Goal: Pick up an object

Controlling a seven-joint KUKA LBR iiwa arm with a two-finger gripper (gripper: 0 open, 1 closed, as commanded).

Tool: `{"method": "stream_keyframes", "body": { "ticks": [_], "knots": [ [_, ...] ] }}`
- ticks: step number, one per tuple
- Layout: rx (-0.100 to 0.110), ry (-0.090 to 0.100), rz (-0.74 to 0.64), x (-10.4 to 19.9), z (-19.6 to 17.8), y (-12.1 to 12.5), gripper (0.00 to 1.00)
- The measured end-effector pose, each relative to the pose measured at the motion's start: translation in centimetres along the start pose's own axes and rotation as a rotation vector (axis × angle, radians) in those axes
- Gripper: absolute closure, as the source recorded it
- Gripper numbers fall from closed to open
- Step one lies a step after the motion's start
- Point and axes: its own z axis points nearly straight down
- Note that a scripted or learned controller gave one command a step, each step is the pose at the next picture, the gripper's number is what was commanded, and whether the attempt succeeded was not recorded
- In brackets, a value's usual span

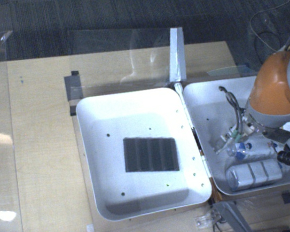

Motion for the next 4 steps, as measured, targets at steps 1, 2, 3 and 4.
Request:
{"method": "stream_keyframes", "body": {
  "ticks": [1, 2, 3, 4],
  "knots": [
    [0.014, 0.007, -0.002, -2.1, 2.4, -0.8, 0.00],
    [-0.001, 0.021, -0.015, -1.1, 1.1, 0.3, 1.00],
    [0.000, 0.019, -0.013, -1.3, 1.1, 0.2, 0.00],
    [-0.006, 0.018, -0.018, -1.2, 0.0, 0.5, 1.00]
  ]
}}
